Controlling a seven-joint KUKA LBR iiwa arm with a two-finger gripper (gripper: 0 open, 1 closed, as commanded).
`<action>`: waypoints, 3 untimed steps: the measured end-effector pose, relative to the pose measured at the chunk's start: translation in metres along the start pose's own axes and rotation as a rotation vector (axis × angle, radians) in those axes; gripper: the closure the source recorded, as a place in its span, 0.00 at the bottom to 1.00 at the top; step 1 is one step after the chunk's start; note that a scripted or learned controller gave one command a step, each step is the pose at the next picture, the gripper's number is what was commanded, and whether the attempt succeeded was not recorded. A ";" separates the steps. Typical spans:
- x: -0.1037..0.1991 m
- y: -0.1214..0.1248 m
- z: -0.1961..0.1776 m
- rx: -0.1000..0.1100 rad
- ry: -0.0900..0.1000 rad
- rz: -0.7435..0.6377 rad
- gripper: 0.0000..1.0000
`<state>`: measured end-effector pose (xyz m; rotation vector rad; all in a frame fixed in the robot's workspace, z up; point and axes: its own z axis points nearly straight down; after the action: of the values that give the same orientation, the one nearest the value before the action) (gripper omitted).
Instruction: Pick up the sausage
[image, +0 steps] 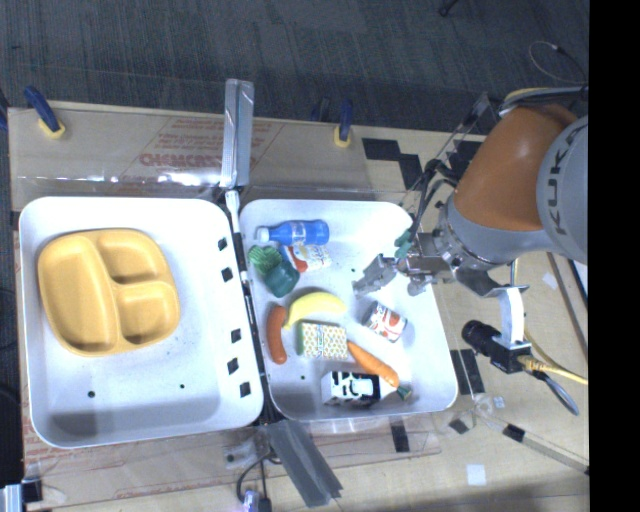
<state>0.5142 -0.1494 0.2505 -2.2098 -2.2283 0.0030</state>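
The sausage (276, 334) is a short reddish-brown link lying lengthwise at the left side of the right bin (432, 350), beside a banana (316, 302) and a checkered yellow-green block (322, 340). My gripper (388, 283) hangs over the right half of that bin, above a small red-and-white can (384, 322) and well right of the sausage. Its fingers (372, 275) look open, with nothing between them.
A carrot (372, 362), a black-and-white carton (352, 387), a blue bottle (296, 233), a green item (265, 261) and a small packet (308, 258) also lie in the right bin. The left bin (130, 400) holds a yellow divided tray (108, 290).
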 end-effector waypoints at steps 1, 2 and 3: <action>0.055 0.025 0.112 0.001 0.000 -0.188 0.00; 0.026 -0.015 0.153 -0.015 -0.003 -0.145 0.00; 0.045 0.050 0.150 -0.003 -0.001 -0.048 0.00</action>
<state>0.5633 -0.1036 0.1004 -2.1570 -2.2828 0.0009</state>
